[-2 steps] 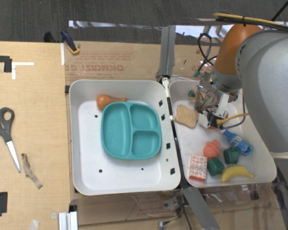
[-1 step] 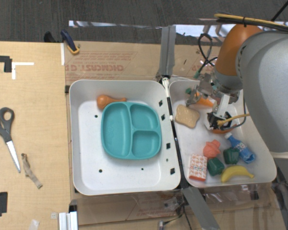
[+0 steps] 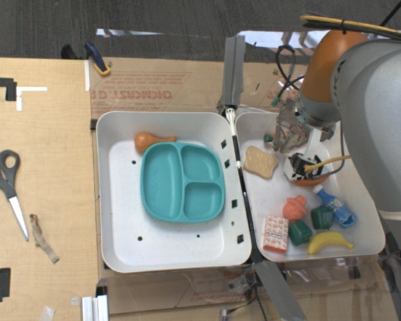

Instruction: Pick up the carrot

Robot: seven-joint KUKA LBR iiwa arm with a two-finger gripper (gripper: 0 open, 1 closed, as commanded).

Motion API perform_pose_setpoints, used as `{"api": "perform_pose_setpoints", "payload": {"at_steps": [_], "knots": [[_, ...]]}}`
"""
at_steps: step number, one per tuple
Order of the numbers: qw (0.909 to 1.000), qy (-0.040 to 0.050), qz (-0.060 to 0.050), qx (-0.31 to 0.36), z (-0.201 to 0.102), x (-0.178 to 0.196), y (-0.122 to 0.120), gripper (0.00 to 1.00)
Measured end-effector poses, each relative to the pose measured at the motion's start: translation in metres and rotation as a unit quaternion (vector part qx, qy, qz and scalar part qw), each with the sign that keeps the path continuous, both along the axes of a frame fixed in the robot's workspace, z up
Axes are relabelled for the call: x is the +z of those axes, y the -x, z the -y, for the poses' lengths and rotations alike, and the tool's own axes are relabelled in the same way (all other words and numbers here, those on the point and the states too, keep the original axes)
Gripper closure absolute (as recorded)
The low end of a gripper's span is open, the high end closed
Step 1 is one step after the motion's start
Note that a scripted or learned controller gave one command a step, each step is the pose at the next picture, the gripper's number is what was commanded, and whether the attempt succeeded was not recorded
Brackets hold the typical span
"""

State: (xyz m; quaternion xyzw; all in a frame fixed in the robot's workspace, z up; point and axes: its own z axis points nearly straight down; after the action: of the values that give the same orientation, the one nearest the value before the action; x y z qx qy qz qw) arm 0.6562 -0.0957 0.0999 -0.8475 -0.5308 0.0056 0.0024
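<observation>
Cardboard lined the bench under two white bins set side by side, with scissors [image 3: 7, 179] lying off on the wooden surface to the left. In the left bin [image 3: 113, 199] I saw a teal divided plate [image 3: 182, 182], and the carrot [image 3: 148, 140], as best I could make it out, lay touching the plate's far edge, its thin end pointing toward the divider. The gripper [image 3: 291, 134] hung over the far part of the right bin [image 3: 367, 246], near a slice of toast [image 3: 260, 162] and a small bowl [image 3: 309, 171], well apart from the carrot. Whether it was spread or pressed together, I could not tell. A banana [image 3: 329, 243] lay at the near edge.
</observation>
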Motion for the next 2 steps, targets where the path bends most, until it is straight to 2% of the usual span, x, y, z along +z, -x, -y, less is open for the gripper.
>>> {"api": "perform_pose_setpoints", "payload": {"at_steps": [1,2], "knots": [[0.9907,-0.0012,0.005,0.136,-0.0067,0.0912,0.0328,1.00],[0.9907,-0.0013,0.005,0.136,-0.0067,0.0912,0.0329,0.00]]}}
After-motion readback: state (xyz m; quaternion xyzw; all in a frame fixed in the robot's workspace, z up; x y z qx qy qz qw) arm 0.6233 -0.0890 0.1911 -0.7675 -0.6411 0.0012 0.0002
